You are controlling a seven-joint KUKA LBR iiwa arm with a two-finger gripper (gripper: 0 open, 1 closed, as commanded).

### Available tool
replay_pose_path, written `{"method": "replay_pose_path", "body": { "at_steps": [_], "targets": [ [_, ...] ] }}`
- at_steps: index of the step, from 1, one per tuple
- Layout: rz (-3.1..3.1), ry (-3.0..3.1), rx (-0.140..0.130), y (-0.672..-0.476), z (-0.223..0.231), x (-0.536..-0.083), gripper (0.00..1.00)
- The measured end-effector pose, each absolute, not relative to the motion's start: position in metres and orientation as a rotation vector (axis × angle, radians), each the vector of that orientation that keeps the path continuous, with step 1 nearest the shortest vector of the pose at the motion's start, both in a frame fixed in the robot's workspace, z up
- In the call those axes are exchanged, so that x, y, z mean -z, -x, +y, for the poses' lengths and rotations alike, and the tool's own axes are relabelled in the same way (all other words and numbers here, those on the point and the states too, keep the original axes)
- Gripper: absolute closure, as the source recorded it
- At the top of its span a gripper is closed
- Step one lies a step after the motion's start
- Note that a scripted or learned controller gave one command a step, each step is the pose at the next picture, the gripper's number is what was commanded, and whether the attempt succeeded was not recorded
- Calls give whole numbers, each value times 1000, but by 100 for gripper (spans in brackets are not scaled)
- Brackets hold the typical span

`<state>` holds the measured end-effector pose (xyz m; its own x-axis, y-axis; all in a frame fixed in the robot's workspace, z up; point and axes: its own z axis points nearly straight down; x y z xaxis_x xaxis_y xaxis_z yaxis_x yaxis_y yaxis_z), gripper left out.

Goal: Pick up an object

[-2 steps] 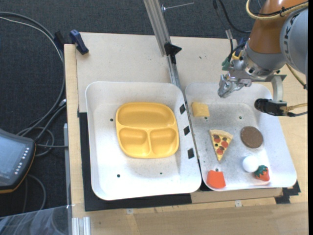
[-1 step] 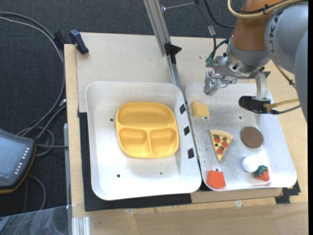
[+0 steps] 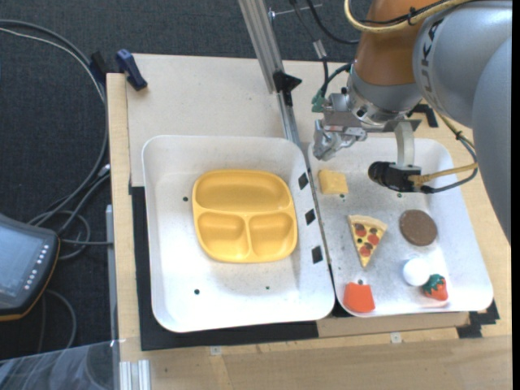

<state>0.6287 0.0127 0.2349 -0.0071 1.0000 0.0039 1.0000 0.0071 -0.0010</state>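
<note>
My gripper [image 3: 327, 146] hangs over the far left corner of the right bin [image 3: 463, 218], just above a pale yellow cheese block [image 3: 332, 183]; nothing shows between its fingers. Nearer the front lie a pizza slice [image 3: 366, 238], a brown round cookie [image 3: 418, 227], a white ball [image 3: 415, 271], a strawberry [image 3: 436, 287] and an orange-red piece [image 3: 359, 296]. The left bin [image 3: 162, 218] holds a yellow divided plate [image 3: 244, 215].
A metal post [image 3: 264, 39] rises behind the bins near the gripper. A blue clamp [image 3: 132, 68] sits at the bench's far left corner. Black tabs [image 3: 309, 216] line the wall between the bins.
</note>
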Motion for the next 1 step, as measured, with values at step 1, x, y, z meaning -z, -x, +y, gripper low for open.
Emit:
{"method": "replay_pose_path", "body": {
  "at_steps": [1],
  "targets": [
    [-2225, 2212, -1, -624, 58, -231, 100]
  ]
}}
